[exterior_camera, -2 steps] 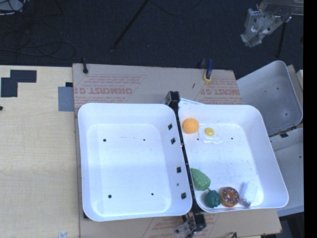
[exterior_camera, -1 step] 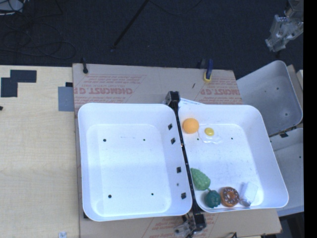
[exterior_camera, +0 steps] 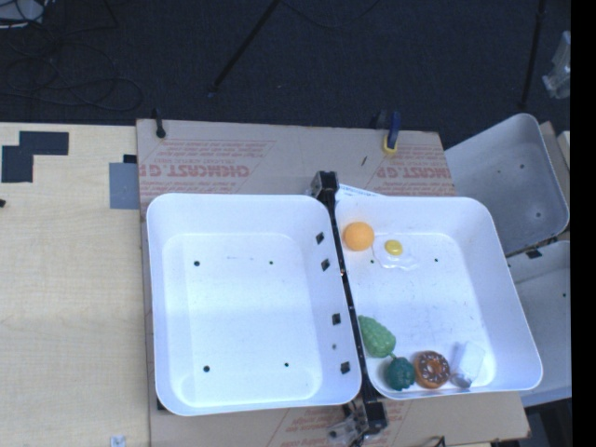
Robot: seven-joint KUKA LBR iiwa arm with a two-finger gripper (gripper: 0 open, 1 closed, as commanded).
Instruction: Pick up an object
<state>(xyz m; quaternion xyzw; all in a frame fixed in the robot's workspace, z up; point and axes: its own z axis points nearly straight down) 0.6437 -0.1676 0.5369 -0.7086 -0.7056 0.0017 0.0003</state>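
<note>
The right bin (exterior_camera: 484, 250) holds several small objects. An orange ball (exterior_camera: 358, 237) lies near its back left corner, with a fried egg toy (exterior_camera: 395, 250) just to its right. Along the bin's left wall sits a light green leafy piece (exterior_camera: 376, 335). At the front lie a dark teal lump (exterior_camera: 400, 372), a brown sprinkled donut (exterior_camera: 431, 369) and a small clear-white piece (exterior_camera: 468, 359). The left bin (exterior_camera: 168, 250) sits beside it.
Both bins rest on a cardboard sheet (exterior_camera: 233, 161) on the wooden bench (exterior_camera: 65, 296). A black clip strip (exterior_camera: 337, 287) joins the bins. A blue and yellow clamp (exterior_camera: 392, 132) holds the cardboard's back edge. A grey metal plate (exterior_camera: 507, 180) stands at the right.
</note>
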